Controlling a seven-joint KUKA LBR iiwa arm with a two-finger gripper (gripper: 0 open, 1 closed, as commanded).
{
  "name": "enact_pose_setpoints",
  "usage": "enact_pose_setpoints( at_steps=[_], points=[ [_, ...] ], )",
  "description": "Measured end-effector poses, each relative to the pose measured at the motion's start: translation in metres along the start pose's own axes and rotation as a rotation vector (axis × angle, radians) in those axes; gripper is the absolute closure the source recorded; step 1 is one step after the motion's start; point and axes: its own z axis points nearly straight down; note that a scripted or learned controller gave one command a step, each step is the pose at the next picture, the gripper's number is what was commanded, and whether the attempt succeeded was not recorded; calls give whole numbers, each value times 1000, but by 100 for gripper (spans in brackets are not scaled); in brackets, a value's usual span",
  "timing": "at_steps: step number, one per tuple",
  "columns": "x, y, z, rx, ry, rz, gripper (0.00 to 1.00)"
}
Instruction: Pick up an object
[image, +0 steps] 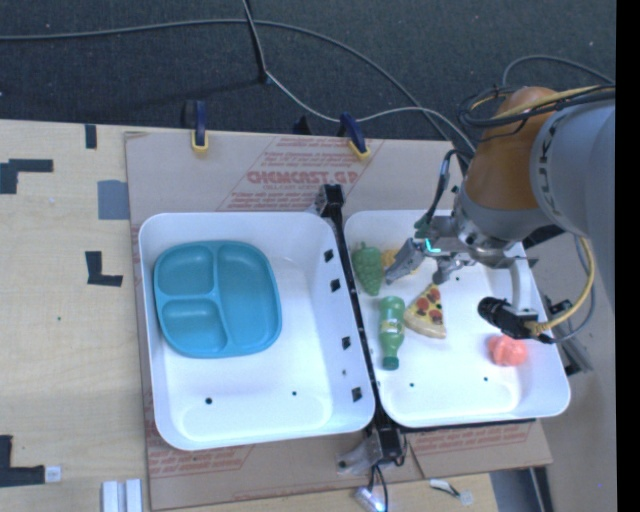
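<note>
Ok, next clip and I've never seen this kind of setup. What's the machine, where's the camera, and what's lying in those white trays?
One camera looks down at a slant on a bench with two white bins. The grey and orange shape at right is a robot arm; its gripper hangs over the right bin, fingers spread, with nothing between them. That bin holds toys: a green pepper, a green bottle, a pizza slice and a pink piece. The left bin holds a blue divided plate.
</note>
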Motion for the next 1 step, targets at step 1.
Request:
enact_pose_setpoints(
  at_steps=[1],
  points=[
    [-15,17,61,5,0,1,0]
  ],
)
